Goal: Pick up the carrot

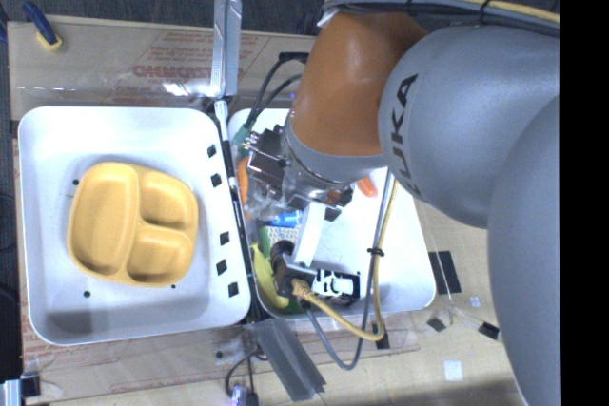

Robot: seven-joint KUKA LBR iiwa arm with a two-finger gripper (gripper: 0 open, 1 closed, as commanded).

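Reading the carrot (244, 172) as the thin orange strip pressed against the left wall of the right bin (409, 273), toward its far end. Mostly hidden, so a judgement only. Just beside it, on the right: the gripper (270, 201), low inside the bin. Cannot tell whether spread or closed, nor whether holding anything, with the wrist and the orange band (352, 81) of the arm (466, 109) covering the view.

Nearer the camera in the same bin: a blue item (284, 229), then a yellow, banana-like thing (264, 285) in the near left corner. Past the wrist, a small orange-red scrap (366, 189), easily mistaken for the target. Across the dividing wall, in the left bin (43, 166), a yellow divided plate (133, 223), well apart from the action. Under both bins, the worktop (114, 48).

To do this step well:
- Shift toward the wall and line up across the strip's width.
- Descend with clearance on the wall side, without scraping the rim.
- Close only once straddling the strip, then lift straight up.

Likely risks: jamming against the wall, or catching the blue item instead.
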